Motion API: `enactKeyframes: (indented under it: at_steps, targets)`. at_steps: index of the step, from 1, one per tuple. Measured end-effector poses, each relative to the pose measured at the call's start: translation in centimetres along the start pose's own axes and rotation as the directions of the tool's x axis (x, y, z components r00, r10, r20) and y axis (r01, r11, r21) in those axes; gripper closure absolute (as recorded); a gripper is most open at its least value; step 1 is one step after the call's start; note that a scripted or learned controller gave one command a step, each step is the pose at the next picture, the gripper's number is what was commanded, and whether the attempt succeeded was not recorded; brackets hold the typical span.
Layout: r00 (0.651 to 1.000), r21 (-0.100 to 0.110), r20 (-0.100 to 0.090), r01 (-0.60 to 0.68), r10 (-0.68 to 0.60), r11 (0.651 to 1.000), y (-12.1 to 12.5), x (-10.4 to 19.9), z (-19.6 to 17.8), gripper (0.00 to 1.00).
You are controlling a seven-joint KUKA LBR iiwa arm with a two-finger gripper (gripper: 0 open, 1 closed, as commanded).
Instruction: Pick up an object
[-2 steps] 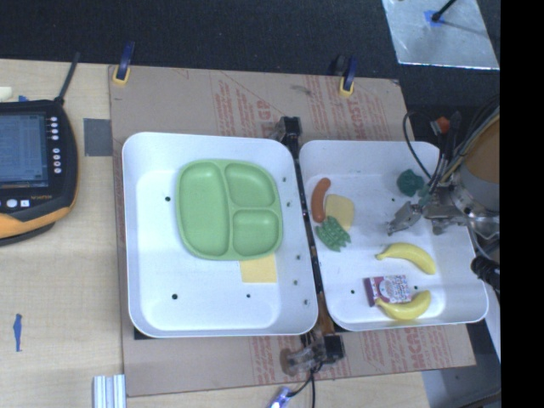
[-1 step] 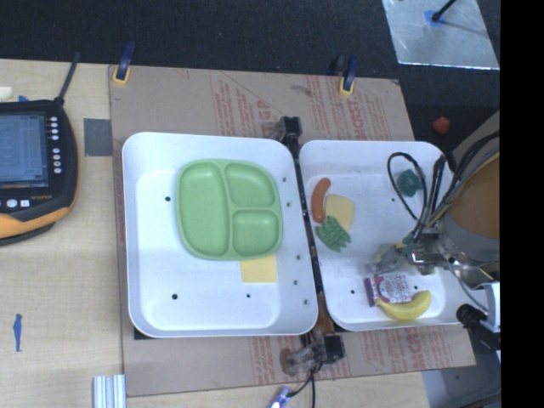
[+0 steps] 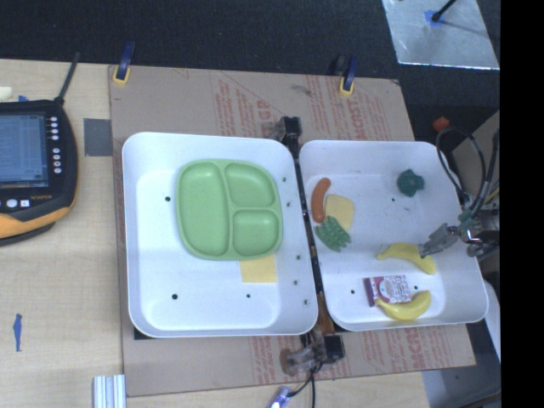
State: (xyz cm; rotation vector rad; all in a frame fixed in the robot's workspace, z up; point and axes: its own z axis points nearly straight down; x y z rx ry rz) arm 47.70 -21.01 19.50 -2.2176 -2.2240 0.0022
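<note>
Pincer (image 3: 438, 240) sits low over the right side of the right bin (image 3: 374, 155), reaching in from the right edge. Its tips lie just beside the right end of a banana (image 3: 408, 256), at or near touching. Cannot tell whether the pincer is open or closed; nothing is visibly held between its tips.

The banana lies flat in the bin, roughly level, near the middle right. Below it: a small red and white packet (image 3: 388, 289), and a second banana (image 3: 406, 307) curving along the packet's lower right edge, touching it.

Upper right of the bin: a dark green lump (image 3: 410, 182), well apart from the rest.

Left side of the bin: a sausage (image 3: 320, 199) standing roughly lengthwise near the left wall, a yellow slice (image 3: 341, 210) just beside it, and a green leafy piece (image 3: 333, 234) overlapping the slice's lower edge.

Left bin (image 3: 149, 228): a green divided plate (image 3: 229, 208) with three compartments, and a yellow square (image 3: 258, 269) touching its lower edge.

Both bins rest on cardboard (image 3: 212, 100) on the tabletop (image 3: 51, 313). A handheld control pad (image 3: 30, 168) lies at far left.
</note>
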Motion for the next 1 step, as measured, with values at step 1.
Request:
enactKeyframes:
  at_steps: [1]
  targets:
    - [1.000,0.003,-0.001,0.004,-0.004,1.000,3.01,0.26,8.51,0.00]
